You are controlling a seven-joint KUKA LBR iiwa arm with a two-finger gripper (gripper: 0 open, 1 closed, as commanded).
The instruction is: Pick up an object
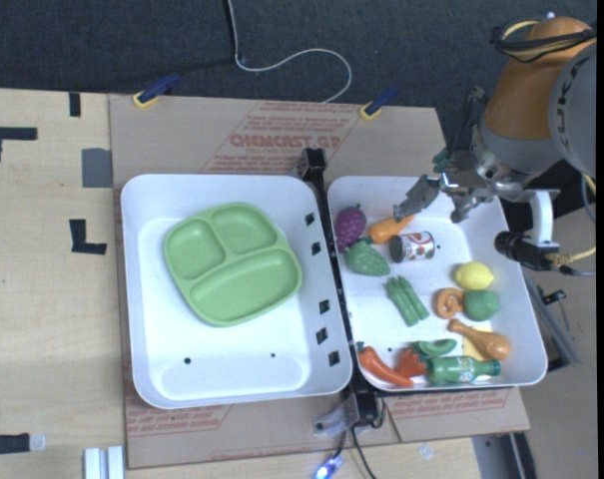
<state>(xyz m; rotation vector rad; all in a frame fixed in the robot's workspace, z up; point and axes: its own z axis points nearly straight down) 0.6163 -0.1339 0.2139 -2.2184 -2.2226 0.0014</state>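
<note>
- Gripper (443,196) hangs over the far end of the right bin (529,317), fingers spread apart, nothing between them
- Just below its left finger: an orange carrot (389,231), beside a purple grape bunch (350,224) and a small can (415,246)
- Mid-bin there's a green bean pod (406,300), a lemon (473,275) and a green ball (482,304)
- Near end: green bottle (461,370) and a red pepper (379,367)
- Left bin (147,297) carries a green divided plate (234,261)

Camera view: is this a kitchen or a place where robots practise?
Probably a robot practice lab. A grey-and-orange arm reaches over a white bin of toy food, and a green divided plate sits alongside on a taped-up bench.
</note>
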